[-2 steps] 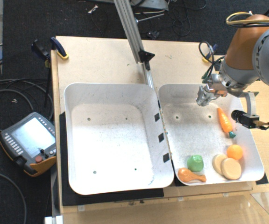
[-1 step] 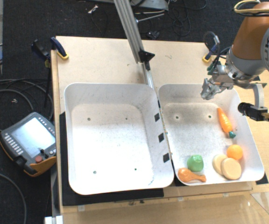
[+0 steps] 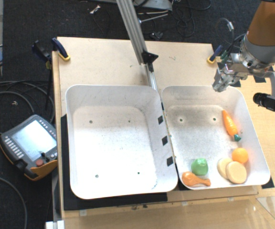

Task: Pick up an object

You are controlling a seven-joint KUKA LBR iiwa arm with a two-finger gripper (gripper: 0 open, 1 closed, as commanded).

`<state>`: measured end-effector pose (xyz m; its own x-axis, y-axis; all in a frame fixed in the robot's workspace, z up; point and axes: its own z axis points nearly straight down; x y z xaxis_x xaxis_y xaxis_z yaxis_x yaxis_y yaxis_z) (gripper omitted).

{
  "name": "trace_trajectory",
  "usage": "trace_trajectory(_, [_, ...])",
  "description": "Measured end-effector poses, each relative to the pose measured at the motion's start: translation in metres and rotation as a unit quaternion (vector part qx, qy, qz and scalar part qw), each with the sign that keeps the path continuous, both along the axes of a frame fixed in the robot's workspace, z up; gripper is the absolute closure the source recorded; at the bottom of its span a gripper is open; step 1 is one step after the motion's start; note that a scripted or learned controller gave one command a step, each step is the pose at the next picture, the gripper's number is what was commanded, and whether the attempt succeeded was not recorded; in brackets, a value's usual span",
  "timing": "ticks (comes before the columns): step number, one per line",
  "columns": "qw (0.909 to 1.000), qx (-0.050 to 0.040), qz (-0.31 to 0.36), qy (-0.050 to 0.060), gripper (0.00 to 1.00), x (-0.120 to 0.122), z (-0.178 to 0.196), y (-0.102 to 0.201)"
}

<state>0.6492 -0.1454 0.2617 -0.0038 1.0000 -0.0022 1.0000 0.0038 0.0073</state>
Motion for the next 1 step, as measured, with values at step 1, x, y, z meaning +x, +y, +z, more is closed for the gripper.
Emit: trace_trajectory(1, [1.0000,0.0018,0.002,0.004,1.00,-0.0161,0.0013,0.0541])
